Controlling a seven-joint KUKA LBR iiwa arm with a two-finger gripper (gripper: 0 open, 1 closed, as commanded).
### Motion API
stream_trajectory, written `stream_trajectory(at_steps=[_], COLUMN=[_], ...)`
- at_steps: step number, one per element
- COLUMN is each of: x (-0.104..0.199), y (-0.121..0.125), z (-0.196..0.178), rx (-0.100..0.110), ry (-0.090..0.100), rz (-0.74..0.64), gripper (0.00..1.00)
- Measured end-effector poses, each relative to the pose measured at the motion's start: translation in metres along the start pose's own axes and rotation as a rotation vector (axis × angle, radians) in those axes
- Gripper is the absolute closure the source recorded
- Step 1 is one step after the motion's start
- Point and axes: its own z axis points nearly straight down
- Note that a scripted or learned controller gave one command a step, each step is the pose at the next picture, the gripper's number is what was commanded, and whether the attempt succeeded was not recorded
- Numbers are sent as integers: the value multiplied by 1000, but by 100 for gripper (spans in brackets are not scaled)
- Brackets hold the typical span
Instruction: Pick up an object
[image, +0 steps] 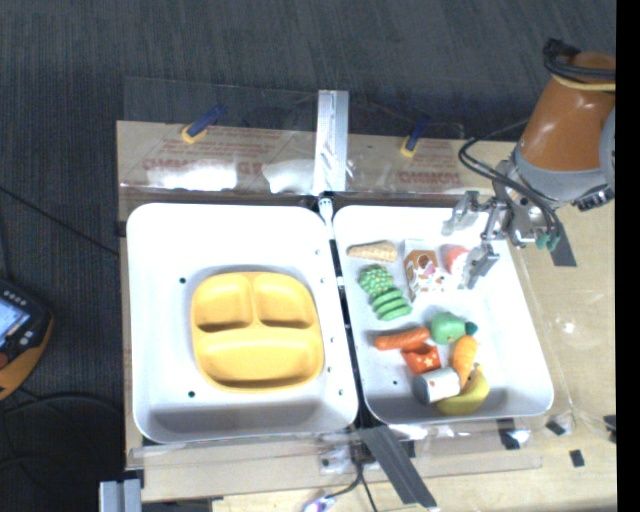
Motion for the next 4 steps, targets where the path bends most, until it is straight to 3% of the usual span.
stream_trajectory(at_steps=[1, 2, 3, 4], x=[-10, 20, 18, 18], y=[38, 75, 75, 76], z=[106, 105, 94, 94], rx=[2, 0, 5, 5], ry=[-11, -10, -16, -15], rz=[-161, -149, -150, -150], gripper=[0, 0, 100, 0])
